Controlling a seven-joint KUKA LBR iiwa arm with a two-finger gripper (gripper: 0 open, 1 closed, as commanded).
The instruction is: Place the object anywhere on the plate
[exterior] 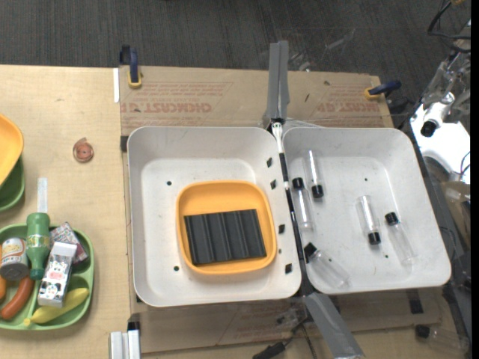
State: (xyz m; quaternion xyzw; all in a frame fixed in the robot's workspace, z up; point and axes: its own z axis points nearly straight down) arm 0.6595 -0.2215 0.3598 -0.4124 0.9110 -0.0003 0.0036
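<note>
In the centre-left of the frame, the black ribbed rectangular block [225, 235] lies on the orange square plastic plate [196, 199]. Placing seems done, so only checking is needed next. The gripper's state I cannot tell.

The wooden bench [67, 200] carries two white bins [150, 275] side by side on cardboard [202, 99]. At its left lie a green tray [75, 305] of toy food and a small pink disc [83, 151].

Beyond my bench, dark grey carpet [224, 17] fills the far floor; a pale wooden tabletop [60, 111] spreads left.
</note>
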